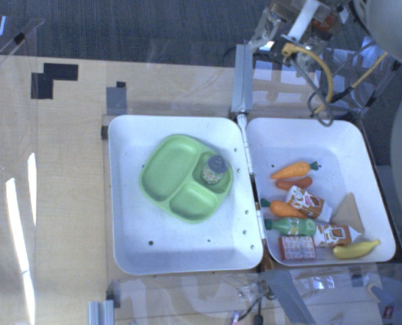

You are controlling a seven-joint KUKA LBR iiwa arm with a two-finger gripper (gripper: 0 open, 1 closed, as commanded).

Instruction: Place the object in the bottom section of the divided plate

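In the left bin [130, 249] we see a green divided plate [167, 175] with a small jar [214, 170] upright in its right section. The right bin [363, 147] holds carrots [294, 170], cartons [306, 203] and a banana [355, 250]. The gripper [272, 29] hangs above; its opening we cannot tell.

One fixed camera hung high above the bench [59, 202], looking down at a slant. Both white bins [187, 256] sat mid-frame at moderate range, the far floor ran along the top, and the arm [384, 12] came in upper right.
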